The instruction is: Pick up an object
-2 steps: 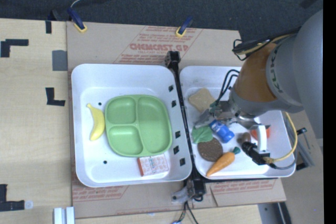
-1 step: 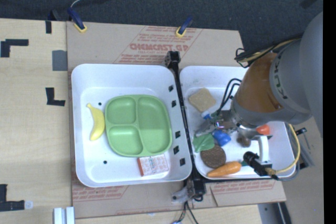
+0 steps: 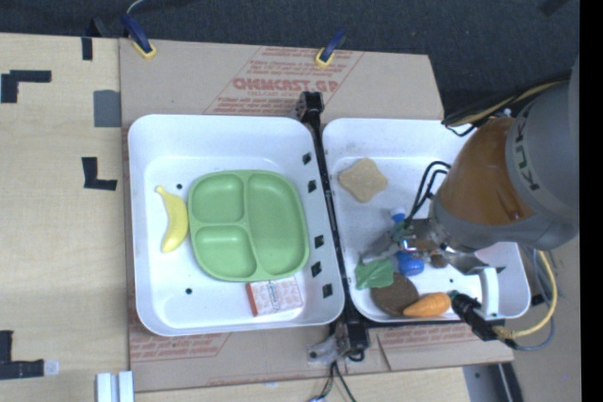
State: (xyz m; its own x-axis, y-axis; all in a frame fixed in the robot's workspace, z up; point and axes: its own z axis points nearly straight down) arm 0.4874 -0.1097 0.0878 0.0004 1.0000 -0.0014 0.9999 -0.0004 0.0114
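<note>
Hanging low in the right white plastic bin (image 3: 377,135), the hand (image 3: 407,245) is seen among a small blue object (image 3: 410,264) and a green leafy piece (image 3: 375,274); whether it is clenched cannot be told. An orange toy carrot (image 3: 426,304) lies lengthwise left-right, beside a brown lump (image 3: 394,295). "CHEMCAST GP" is printed in red on the cardboard sheet (image 3: 283,78) covering the bench.

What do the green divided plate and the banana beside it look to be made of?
Green divided plate: likely molded plastic, with uniform colour, a soft sheen and smooth rounded compartment ridges. Banana: probably a plastic toy, evenly yellow and unblemished, though real fruit cannot be excluded.
</note>
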